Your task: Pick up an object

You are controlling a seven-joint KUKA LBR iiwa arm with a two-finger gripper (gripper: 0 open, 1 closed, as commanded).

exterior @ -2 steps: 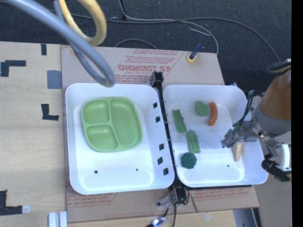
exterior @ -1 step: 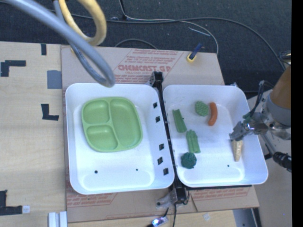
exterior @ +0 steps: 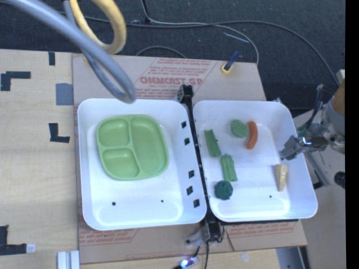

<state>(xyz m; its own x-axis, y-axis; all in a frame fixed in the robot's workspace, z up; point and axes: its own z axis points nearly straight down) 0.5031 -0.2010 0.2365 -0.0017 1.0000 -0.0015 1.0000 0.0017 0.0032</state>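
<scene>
Objects for picking sit in the right bin (exterior: pixel 291 206), all on the far side of the claw (exterior: pixel 291 148) from the arm, toward the left bin. Claw sits at right bin's right rim, low, near the wall; spread or pressed together cannot tell from this angle, nothing seen pinched. Closest thing to claw: pale yellow corn-like piece (exterior: pixel 281 177), just below it, apart. Orange sausage (exterior: pixel 252 135) further in, slightly above claw level, with round green knobbly item (exterior: pixel 239 129) touching or just beside its far side. Long green strip (exterior: pixel 212 143) further still, near bin divider. Second green chunk (exterior: pixel 228 167) below that, dark green round lump (exterior: pixel 223 190) below again. Left bin (exterior: pixel 90 206), well apart from claw, holds light green divided plate (exterior: pixel 133 147), three compartments. Cardboard sheet (exterior: pixel 168 74) under bins reads "CHEMCAST GP" in red; smaller red lines too blurred to read. Yellow clip-like thing (exterior: pixel 228 66) lies on cardboard's top edge.
</scene>
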